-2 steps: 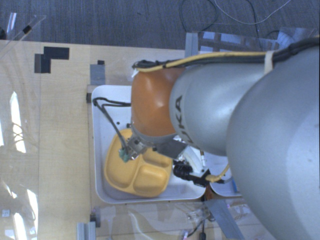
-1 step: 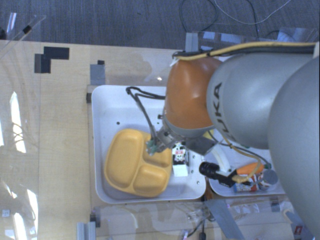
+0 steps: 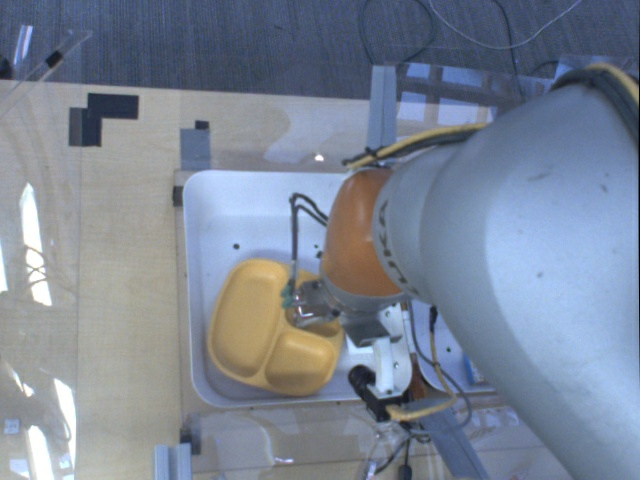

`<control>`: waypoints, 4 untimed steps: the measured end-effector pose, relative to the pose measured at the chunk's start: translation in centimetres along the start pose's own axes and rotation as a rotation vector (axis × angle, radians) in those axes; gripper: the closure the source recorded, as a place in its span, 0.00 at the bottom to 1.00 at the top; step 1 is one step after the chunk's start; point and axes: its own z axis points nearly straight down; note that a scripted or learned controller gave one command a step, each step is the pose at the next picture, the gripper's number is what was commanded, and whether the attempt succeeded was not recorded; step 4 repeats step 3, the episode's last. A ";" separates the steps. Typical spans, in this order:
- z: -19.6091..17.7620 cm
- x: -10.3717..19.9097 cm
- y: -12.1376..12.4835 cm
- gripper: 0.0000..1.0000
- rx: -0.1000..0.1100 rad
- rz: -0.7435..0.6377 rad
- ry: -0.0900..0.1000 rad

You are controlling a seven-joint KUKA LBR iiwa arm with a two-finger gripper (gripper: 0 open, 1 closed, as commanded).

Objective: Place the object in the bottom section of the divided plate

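From the overhead camera, your yellow plate [image 3: 268,333] sits in the left white bin [image 3: 215,228], toward its near side. The pincer [image 3: 300,303] is right at the plate's right edge, about where the divider ridge meets the rim. I honestly can't tell if it's spread or pinched, since the wrist blocks most of it. Same with the object: there's a tiny greenish speck at the tip, but it's too small to call, so I can't say where the object actually is.

If it's carrying something, I'd shift toward the section nearest the camera, the lower lobe, get low over its floor, and let go well clear of the ridge.

The arm [image 3: 520,258] comes in from the right, huge and grey, with the orange band [image 3: 350,238] pointing steeply down into the bin.
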 end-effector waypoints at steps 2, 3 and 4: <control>-9.9 4.3 2.2 1.00 0.017 0.016 -0.004; -20.1 5.5 0.3 1.00 0.012 0.474 -0.005; -20.1 5.5 0.3 1.00 0.012 0.474 -0.005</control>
